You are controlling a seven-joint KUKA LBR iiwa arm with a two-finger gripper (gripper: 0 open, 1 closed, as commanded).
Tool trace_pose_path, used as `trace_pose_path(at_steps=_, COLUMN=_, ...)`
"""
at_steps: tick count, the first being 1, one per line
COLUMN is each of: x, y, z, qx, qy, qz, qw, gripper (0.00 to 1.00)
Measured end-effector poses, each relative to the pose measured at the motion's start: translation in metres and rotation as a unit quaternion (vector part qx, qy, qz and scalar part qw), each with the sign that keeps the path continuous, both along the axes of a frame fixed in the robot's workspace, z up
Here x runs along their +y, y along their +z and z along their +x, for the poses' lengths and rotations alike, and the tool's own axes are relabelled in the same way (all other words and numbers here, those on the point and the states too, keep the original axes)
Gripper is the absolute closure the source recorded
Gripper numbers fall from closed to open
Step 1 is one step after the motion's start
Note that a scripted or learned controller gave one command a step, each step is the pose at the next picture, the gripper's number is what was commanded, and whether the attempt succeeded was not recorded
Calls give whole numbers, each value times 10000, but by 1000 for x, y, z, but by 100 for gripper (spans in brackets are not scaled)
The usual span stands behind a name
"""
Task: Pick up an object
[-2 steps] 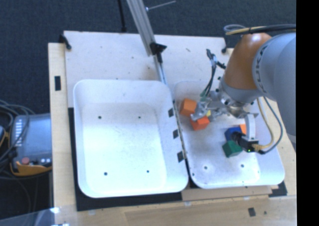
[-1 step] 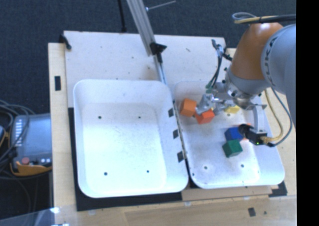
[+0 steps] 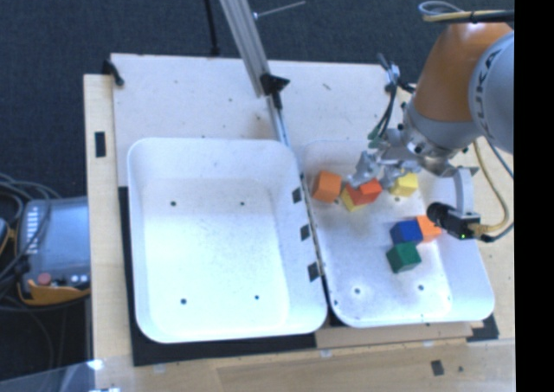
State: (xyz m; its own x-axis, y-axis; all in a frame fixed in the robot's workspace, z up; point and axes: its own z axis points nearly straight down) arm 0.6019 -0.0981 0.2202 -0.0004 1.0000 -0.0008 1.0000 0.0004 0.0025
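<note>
A matte red block is seen clamped between the metal fingers of the gripper above the right bin.

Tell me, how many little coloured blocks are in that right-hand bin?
7 visible: orange block at left, red block and yellow block under the gripper, another yellow, then orange, blue, green. The arm may hide more.

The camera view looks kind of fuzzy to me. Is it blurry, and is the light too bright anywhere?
Yes, the camera view is soft all over: the little blocks, like the orange block and green block, have fuzzy edges. The left bin glows very bright white, nearly washing out its floor, while the dark floor around the bench looks grainy. The claw casts hardly any clear shadow.
</note>
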Motion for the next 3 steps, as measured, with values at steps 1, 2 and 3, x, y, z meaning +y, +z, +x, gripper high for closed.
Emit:
trace_pose_path(at_steps=1, x=52, y=-7, z=5, qx=21, qy=14, qz=11, qw=10000, gripper=100)
trace_pose_path(at_steps=2, x=94, y=-10, z=19, qx=15, qy=12, qz=3, qw=10000, gripper=100)
trace_pose_path(at_steps=3, x=148, y=-13, z=24, qx=11, qy=31, qz=10, qw=10000, gripper=100)
